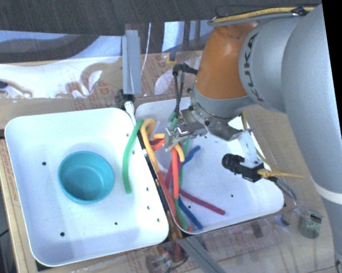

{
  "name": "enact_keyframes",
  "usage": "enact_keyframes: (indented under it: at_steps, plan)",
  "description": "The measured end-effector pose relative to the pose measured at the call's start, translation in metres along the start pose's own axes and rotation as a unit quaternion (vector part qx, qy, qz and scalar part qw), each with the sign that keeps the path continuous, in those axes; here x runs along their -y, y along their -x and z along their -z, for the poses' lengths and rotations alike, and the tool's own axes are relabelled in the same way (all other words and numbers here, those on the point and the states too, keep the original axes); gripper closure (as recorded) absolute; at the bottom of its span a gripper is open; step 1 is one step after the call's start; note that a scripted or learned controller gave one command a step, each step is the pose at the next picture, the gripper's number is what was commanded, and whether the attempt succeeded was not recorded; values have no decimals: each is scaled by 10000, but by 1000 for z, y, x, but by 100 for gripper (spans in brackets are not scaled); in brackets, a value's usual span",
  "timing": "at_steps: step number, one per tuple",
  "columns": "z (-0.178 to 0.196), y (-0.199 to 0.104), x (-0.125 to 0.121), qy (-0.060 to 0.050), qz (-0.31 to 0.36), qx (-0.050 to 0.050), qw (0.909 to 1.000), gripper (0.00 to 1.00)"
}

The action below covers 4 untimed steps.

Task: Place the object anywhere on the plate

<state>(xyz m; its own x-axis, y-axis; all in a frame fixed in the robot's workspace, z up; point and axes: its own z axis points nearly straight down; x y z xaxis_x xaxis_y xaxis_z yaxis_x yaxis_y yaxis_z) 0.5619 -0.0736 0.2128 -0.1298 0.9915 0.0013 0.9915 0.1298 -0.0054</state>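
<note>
A round blue plate (86,176) with a raised rim sits in the left half of the left bin (53,242). A long green flexible strip (127,161) lies on that bin's right side, its top end curving over the divider. My gripper (176,137) hangs low over the upper left of the right bin (257,199), right on top of a pile of coloured strips: red (175,171), blue (190,156), yellow-orange (150,143) and a crimson one (204,203). The wrist hides how the gripper meets the pile.
The orange-banded arm (230,66) covers the right bin's upper right. A black connector with a yellow cable (239,164) hangs off the wrist over that bin. A metal rail (129,62) stands behind the divider.
</note>
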Motion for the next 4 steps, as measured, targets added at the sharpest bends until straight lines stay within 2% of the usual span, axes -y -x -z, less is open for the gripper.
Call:
enact_keyframes:
  at_steps: [1,2,3,4]
  plan:
    - [-23,-84,-20,-17,99,13,9999,100]
    - [-23,-167,-32,-7,224,21,9997,100]
    - [-76,-189,-49,-18,1533,15,9882,100]
    - [-75,-190,-50,-8,1536,10,9881,0]
